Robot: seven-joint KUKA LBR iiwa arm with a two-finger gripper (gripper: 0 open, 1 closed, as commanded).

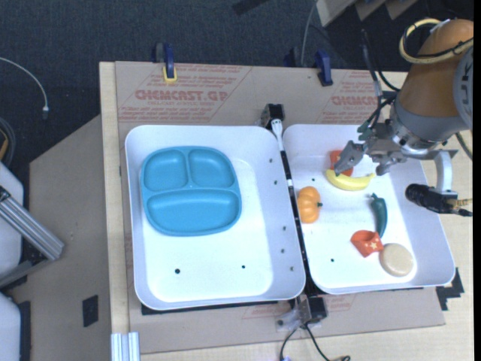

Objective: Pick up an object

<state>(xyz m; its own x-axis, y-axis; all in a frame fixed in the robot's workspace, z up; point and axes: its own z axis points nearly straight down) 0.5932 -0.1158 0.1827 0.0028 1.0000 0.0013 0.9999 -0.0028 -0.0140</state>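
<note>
Two fingers (366, 159) spread wide, hovering above toy banana (349, 180) in right bin (428, 273), nothing held. Best to drop straight, close across banana's narrow middle. Crowding it: orange piece (336, 159) touching behind, small pumpkin (308, 204) near divider, green pepper (379, 213), red piece (366, 242), beige round (397, 259). Blue divided plate (192, 189) in left bin.

A blue divided plate (192, 190) with 3 compartments lies in the left white bin (259, 277), toward its far left part. The right white bin (425, 273) sits just beside it, the 2 meeting along a dark seam. Both rest on a brown board (225, 85) printed with red lettering, held at its far edge by 2 blue clamps (167, 59). Dark carpet (113, 13) surrounds the bench.
</note>
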